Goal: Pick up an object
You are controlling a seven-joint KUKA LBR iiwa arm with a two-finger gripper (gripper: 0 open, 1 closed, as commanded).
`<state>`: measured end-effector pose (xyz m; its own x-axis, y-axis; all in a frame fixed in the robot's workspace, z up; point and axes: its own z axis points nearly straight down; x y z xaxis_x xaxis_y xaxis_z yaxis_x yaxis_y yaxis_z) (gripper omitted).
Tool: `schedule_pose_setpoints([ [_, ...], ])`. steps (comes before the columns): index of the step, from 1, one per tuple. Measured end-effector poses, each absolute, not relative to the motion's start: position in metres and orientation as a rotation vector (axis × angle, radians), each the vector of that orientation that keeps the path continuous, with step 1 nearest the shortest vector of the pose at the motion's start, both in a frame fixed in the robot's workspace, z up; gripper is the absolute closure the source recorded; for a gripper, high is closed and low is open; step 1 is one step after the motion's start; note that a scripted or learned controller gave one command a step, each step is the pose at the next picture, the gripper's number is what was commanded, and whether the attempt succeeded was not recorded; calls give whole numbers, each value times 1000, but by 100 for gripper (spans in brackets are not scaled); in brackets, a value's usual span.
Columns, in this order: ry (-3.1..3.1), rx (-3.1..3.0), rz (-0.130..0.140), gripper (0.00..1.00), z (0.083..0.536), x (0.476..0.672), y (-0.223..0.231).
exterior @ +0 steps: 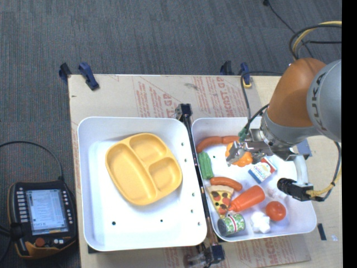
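My gripper (236, 151) hangs over the upper middle of the right bin (310, 222), reached in from the right. A small orange toy (244, 159) sits right at its tip, touching or just under it; whether it is gripped is unclear. Around it lie a long red sausage (215, 143), a green vegetable (206, 165), a blue-and-white carton (262, 171), a shorter sausage (226, 182), a pizza slice (219, 196), an orange-red bottle (247, 199), a red tomato (275, 210), a green can (231, 224) and a white lump (259, 222).
The left bin (89, 149) holds a yellow divided plate (144, 167). A black divider (194, 161) separates the two bins. A black cable connector (293, 188) hangs over the right bin's right side. A teach pendant (39, 211) lies off the bench at the lower left.
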<state>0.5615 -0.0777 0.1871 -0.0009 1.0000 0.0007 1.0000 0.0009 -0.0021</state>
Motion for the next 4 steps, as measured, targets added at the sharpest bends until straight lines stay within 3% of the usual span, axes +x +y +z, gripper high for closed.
schedule_pose_setpoints([
  [1, -2224, -2216, 2, 100, 186, 631, -41],
  [2, -2223, -2216, 4, 100, 186, 626, -42],
  [3, -2220, -2218, 5, 100, 186, 576, -66],
  [4, -2218, -2218, 5, 100, 157, 582, -83],
])
